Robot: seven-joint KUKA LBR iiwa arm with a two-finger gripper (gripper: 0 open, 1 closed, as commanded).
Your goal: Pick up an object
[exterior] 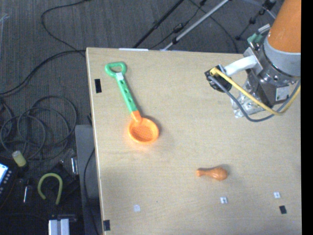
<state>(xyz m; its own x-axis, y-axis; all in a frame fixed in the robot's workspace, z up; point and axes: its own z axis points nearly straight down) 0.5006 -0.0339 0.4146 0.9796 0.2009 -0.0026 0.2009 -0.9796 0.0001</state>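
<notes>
1. Fingers of the gripper (234,96), at the upper right of the frame, are lost among cables and brackets. I cannot tell if they are open or closed.
2. Picking looks not yet done. The green-handled scoop (132,106) lies upper left on the worktop (195,131) and the small orange piece (213,173) lower centre, both well apart from the gripper.
3. The frame's edge cuts off the arm, and the orange piece's kind is unclear.

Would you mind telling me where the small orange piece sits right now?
The small orange piece lies low on the bench, right of the strainer spoon and below the gripper.
</notes>
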